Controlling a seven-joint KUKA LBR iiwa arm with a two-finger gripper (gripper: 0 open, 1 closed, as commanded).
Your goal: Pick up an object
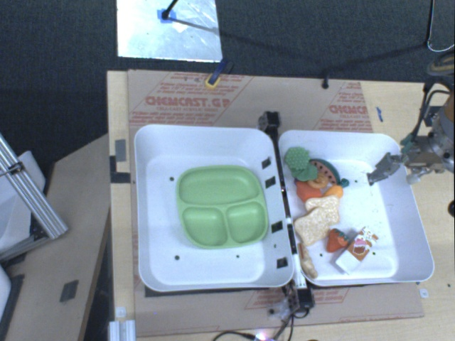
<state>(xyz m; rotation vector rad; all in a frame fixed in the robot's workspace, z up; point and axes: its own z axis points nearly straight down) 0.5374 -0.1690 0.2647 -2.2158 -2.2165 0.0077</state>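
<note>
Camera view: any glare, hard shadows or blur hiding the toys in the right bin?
Camera view: even, soft light; the pile of toy food in the shallow white right bin reads sharp. Glare sits on the crinkled silver sheet at the top. The grey gripper looks slightly blurred.

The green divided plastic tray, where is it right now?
The green divided plastic tray lies in the middle of the left white bin, across the divider from the toy foods in the right white bin.

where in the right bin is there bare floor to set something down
Right bin: bare floor between the toy food and its right wall, below the gripper. Crowded along its left wall: broccoli, toast, small carton.
</note>
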